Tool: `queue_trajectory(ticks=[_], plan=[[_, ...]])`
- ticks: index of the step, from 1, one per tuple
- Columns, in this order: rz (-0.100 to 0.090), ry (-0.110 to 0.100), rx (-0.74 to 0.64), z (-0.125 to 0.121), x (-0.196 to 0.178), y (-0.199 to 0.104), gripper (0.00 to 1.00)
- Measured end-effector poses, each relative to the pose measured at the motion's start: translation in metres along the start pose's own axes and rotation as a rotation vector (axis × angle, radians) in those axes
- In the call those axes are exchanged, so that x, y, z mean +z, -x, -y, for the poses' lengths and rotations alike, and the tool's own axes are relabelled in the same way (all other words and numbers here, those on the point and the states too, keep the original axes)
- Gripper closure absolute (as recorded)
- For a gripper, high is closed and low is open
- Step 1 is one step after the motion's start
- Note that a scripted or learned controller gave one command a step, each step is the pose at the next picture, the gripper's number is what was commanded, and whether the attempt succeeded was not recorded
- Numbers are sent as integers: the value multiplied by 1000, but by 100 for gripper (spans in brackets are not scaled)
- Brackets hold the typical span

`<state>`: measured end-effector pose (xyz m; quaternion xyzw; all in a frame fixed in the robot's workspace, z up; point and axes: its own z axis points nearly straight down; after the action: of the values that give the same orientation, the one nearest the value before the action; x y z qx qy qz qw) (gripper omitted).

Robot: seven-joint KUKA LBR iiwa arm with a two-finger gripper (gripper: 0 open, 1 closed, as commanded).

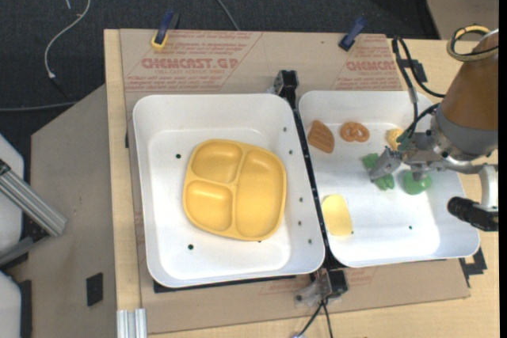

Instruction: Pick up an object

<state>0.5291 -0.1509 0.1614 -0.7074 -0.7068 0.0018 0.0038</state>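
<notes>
Your arm [474, 103] comes in from the right, over the right bin [372, 237]. The gripper [394, 165] sits low in that bin's upper right part, right among the green pieces [415, 183]; one green bit shows at its left side, another just below and right of it. You cannot tell from this angle how the claw stands, nor whether it has anything.

Other items in the right bin: a brown bread-like piece [321, 136] near the top left, a pretzel-shaped orange piece [354, 131] just right of it, a small yellow item [394, 137] near the gripper's upper edge, and a pale yellow piece [337, 215] lower left, well apart from the gripper.

The left bin [158, 249] holds a yellow divided plate [234, 188], roughly centred.

Two blue clamps [164, 28] pin the cardboard at the bench's far edge.
</notes>
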Motion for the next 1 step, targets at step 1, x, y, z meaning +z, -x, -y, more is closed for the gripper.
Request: queue_trajectory(ticks=[1], plan=[[0,1,-1,-2,43,1,0]])
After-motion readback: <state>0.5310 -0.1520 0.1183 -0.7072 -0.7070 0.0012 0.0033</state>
